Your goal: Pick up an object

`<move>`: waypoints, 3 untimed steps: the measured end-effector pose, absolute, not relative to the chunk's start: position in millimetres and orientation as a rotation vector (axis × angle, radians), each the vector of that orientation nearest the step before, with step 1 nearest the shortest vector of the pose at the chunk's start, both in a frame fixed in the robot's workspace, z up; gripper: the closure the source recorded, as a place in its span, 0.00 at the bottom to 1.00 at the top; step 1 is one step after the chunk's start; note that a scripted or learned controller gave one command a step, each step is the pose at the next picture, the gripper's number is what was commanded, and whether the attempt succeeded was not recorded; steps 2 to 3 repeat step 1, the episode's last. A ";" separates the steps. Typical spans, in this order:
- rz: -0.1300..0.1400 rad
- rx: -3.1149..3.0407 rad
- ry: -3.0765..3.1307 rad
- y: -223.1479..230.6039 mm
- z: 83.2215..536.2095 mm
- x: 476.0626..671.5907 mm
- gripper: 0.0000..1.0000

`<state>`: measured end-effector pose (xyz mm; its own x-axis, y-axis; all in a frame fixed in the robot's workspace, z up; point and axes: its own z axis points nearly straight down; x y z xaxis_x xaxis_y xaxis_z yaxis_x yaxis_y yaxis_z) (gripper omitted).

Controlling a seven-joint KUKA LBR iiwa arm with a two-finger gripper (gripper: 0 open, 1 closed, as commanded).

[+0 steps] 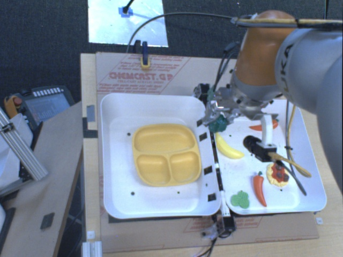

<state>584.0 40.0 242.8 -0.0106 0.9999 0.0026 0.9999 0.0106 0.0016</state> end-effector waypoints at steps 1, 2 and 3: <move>-0.003 -2.211 -2.231 87.0 225.7 591.9 1.00; -0.003 -2.211 -2.231 87.0 225.7 591.9 1.00; -0.003 -2.211 -2.231 87.0 225.7 591.9 1.00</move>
